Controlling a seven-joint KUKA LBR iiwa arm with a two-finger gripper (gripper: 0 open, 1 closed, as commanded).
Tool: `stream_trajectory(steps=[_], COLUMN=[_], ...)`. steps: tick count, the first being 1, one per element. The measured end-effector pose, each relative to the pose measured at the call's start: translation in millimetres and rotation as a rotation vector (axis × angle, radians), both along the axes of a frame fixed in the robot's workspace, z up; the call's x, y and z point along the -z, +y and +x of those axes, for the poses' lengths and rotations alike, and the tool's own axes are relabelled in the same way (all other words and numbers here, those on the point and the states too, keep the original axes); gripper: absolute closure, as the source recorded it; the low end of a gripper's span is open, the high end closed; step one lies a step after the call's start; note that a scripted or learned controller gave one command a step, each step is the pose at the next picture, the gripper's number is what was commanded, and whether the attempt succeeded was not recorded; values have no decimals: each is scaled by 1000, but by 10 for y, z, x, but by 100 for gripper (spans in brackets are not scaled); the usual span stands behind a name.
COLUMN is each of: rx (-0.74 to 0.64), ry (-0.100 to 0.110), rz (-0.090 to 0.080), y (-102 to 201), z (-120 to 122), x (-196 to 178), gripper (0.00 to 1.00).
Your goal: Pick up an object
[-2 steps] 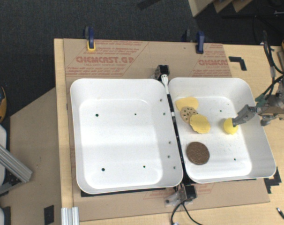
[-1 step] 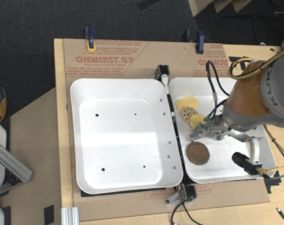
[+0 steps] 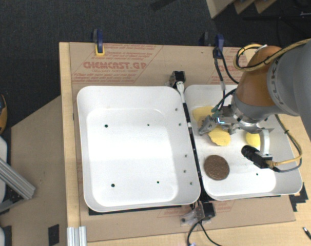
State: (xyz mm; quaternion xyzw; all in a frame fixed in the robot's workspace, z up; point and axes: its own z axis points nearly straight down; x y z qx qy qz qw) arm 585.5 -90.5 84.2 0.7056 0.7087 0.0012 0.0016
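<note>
My gripper hangs low over the left part of the right bin, reaching in from the right. A yellow piece lies just behind it near the bin's left wall, and a second yellow piece lies just in front of it. A third yellow piece shows further right, partly hidden by the wrist. A round brown disc rests flat toward the bin's front left. I see nothing held by the gripper.
The left bin stands beside the right one, with a raised rim and black clips between them. Both bins rest on a brown board. The grey arm covers the back right of the right bin.
</note>
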Motion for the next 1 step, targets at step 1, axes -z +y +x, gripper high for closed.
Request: stream_trajectory(steps=[1], rx=[5], ry=[1], rz=[0], y=[-17], z=[-21], x=[-110], gripper=[100])
